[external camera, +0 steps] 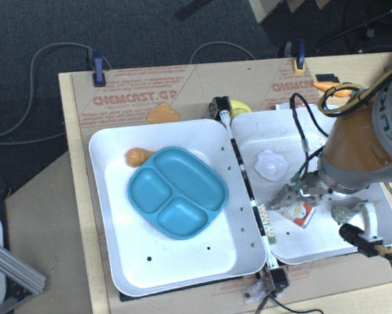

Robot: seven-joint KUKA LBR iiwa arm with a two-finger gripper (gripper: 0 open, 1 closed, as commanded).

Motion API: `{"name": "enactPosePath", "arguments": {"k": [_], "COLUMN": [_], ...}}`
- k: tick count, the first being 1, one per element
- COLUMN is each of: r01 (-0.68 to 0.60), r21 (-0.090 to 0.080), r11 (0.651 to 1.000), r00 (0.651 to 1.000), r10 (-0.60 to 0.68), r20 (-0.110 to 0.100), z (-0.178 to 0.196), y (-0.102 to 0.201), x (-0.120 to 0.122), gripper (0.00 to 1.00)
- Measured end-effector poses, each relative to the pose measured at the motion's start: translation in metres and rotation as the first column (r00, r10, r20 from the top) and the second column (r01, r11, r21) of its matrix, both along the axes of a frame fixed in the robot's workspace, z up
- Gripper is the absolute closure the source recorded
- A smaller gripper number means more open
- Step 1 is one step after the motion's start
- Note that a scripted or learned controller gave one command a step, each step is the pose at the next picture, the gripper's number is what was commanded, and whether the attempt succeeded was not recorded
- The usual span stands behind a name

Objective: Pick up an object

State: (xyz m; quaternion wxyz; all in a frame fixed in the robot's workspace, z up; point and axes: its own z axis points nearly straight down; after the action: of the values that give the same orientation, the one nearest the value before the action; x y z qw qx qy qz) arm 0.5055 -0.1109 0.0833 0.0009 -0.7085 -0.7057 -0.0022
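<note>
Hovering low in the right white bin (288, 251), the gripper (298, 197) sits over a small red-and-white packet (300, 213); finger opening unclear, clear plastic lid (271, 165) just above.

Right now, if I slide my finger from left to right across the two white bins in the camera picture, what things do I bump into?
Orange ball → blue divided plate → clear plastic lid → red and white packet → the gripper over it → the grey and orange arm.
</note>
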Motion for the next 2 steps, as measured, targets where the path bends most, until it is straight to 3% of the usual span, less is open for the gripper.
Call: {"name": "enactPosePath", "arguments": {"k": [1,2], "r01": [-0.004,-0.004], "r21": [-0.002,-0.005], "r11": [1.0,1.0], "r00": [1.0,1.0], "r10": [0.004,0.004], "r20": [0.01,0.014], "z": [0.005,0.016], "y": [-0.008,-0.008], "x": [-0.005,-0.004], "gripper": [0.0,1.0]}}
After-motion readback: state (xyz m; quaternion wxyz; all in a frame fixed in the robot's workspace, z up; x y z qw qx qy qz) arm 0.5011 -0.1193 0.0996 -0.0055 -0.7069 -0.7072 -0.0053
